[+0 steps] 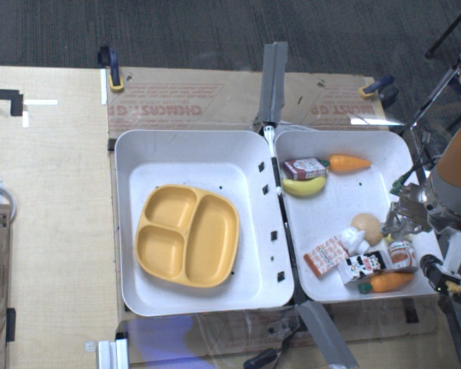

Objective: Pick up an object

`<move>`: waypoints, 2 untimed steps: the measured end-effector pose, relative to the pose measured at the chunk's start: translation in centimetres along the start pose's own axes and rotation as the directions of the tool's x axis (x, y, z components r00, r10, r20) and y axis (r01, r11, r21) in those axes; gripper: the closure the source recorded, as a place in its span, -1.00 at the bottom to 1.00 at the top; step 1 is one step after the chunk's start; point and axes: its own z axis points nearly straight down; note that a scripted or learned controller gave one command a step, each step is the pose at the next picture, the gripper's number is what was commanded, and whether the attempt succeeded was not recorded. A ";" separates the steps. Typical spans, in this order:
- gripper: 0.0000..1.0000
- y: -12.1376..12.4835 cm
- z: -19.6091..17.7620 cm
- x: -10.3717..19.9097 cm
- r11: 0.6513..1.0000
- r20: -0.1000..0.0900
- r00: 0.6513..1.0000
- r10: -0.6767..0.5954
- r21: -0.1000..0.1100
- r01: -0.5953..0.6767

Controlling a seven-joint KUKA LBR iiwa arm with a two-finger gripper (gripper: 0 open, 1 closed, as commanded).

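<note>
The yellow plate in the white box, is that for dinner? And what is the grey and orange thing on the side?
It is a pretend dinner. One camera looks down from above a bench. On the bench sit two shallow white bins. The left bin has a yellow plate with three sections. The right bin has toy food: a banana, a carrot, a second carrot, a little red box, a pink packet, a small can and a few other bits. The grey and orange thing is a robot arm reaching in from the right. Its gripper hangs over the right bin near the can. I cannot see anything held in it.
</note>
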 end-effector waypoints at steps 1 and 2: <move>1.00 -0.1 -3.3 -1.7 0.949 0.000 0.949 0.315 -0.002 -0.315; 1.00 0.3 -5.5 -0.5 0.756 0.002 0.756 0.655 -0.001 -0.655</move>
